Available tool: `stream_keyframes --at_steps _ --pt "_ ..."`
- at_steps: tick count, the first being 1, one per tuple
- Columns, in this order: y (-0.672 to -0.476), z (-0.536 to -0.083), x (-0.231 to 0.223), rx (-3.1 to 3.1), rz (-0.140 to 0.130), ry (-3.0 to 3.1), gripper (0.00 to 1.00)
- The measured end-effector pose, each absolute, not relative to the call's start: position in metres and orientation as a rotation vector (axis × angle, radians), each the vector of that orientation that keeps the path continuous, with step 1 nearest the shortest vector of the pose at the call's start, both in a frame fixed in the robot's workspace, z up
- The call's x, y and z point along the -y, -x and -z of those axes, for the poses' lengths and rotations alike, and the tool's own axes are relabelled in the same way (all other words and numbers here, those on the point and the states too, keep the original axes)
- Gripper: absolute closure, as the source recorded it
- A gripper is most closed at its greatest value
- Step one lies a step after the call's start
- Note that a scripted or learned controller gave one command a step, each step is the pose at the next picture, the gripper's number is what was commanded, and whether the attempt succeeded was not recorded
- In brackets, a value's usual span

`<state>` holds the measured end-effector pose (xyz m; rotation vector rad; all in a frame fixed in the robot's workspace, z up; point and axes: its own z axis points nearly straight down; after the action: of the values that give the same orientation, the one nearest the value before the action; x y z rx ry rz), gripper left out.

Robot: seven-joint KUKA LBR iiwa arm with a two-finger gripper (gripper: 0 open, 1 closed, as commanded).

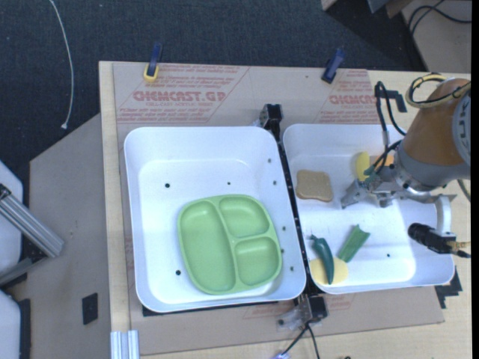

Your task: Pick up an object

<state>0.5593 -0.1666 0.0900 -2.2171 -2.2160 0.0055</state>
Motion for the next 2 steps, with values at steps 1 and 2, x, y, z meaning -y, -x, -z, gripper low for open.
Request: stream_keyframes --at_steps 1,2 --pt "-0.561 -0.104 0.167 2.221 0.001 2.223 1.00" --pt "-0.561 -0.147 0.171 2.224 0.003 2.225 1.00"
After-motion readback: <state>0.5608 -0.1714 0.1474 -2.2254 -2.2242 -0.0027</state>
